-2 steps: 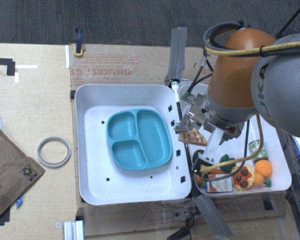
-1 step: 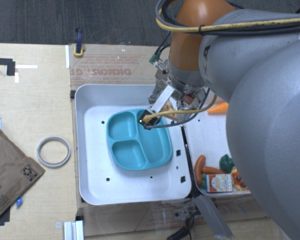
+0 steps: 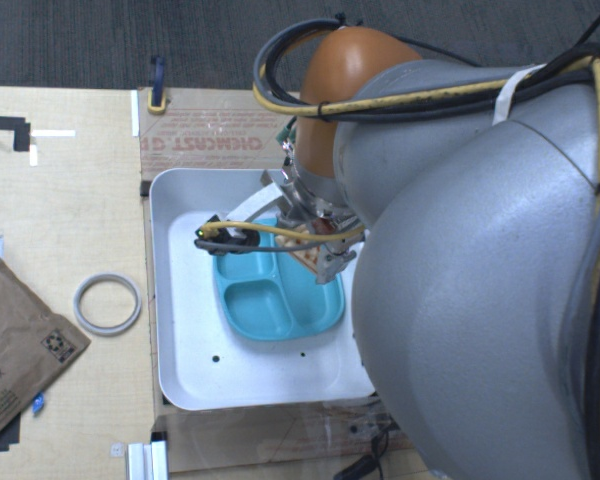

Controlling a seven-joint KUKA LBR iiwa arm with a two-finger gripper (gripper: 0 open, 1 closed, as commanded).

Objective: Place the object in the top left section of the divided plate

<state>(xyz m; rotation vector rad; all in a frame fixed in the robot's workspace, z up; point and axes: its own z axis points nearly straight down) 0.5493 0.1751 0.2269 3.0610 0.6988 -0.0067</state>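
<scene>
Dark grey carpet-like floor runs across top of view; below it a pale wood surface (image 3: pixel 60 218) carries everything else. KUKA arm (image 3: pixel 480 268) is biggest thing in shot, grey bulk covering most of right half, w/ orange band (image 3: pixel 345 78) above wrist and a yellow-and-black cable bundle (image 3: pixel 400 93) looping over it. White bin (image 3: pixel 180 368) sits centre, shallow, its right part hidden under arm. Brown cardboard sheet (image 3: pixel 220 138) w/ red print lies just behind bin. Brown paper bag (image 3: pixel 15 338) w/ printed label lies at lower left, partly cut by frame edge. Blue divided plate (image 3: pixel 280 313) lies in bin, near its middle, upper sections partly covered by wrist. Gripper (image 3: pixel 315 253) hangs over plate's upper part, close to or touching it; can't tell if fingers are apart or together, wrist hardware and cables block them. Task object: can't make it out separately under gripper. Grey tape ring (image 3: pixel 107 301) lies flat on wood, left of bin, well apart from it, near bag's upper edge. Black L-shaped mark (image 3: pixel 10 128) at far upper left; small blue clip (image 3: pixel 157 78) at cardboard's top-left corner.
</scene>
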